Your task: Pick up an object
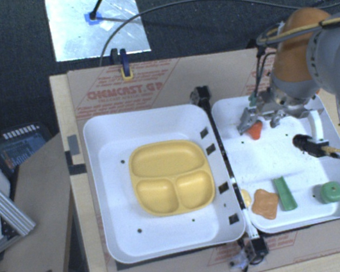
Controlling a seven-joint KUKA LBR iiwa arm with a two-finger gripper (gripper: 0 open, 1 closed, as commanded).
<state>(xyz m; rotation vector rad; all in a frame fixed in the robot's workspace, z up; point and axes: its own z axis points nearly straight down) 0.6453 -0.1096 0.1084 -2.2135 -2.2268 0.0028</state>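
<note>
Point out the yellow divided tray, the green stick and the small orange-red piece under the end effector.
yellow divided tray (pixel 170 176): camera view, on the ridge where its compartments meet.
green stick (pixel 284 193): camera view, middle of its length.
small orange-red piece (pixel 256 130): camera view, centre of its visible part.

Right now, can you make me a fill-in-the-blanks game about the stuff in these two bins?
1. The yellow tray lies in the ____ bin.
2. The gripper is right above a small ____ object.
3. The green stick lies between the orange piece and the green ____ piece.
4. The yellow tray has ____ compartments.

Missing words: left; orange-red; round; three
</note>
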